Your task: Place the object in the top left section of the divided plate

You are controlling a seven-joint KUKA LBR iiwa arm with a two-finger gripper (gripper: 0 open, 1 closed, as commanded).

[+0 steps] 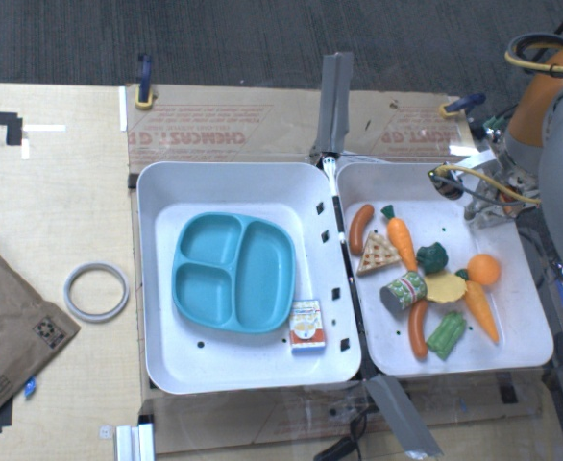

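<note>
The blue divided plate (262,277) lies in the left bin (157,353); its top left section (208,238) holds nothing. Toy foods lie in the right bin (531,349): a red sausage (360,229), a carrot (402,243), a pizza wedge (378,255), a green broccoli piece (432,255), an orange (483,270), a small can (403,291), a second carrot (480,310), another sausage (417,329) and a green vegetable (446,335). My gripper (472,200) hangs over the right bin's far right corner, apart from the foods, with cables around it.
A small orange-and-white carton (306,327) sits in the left bin just below the plate's right corner. A tape roll (96,290) and a brown cardboard box (8,329) rest on the bench to the left. A grey divider post (334,104) stands between the bins at the back.
</note>
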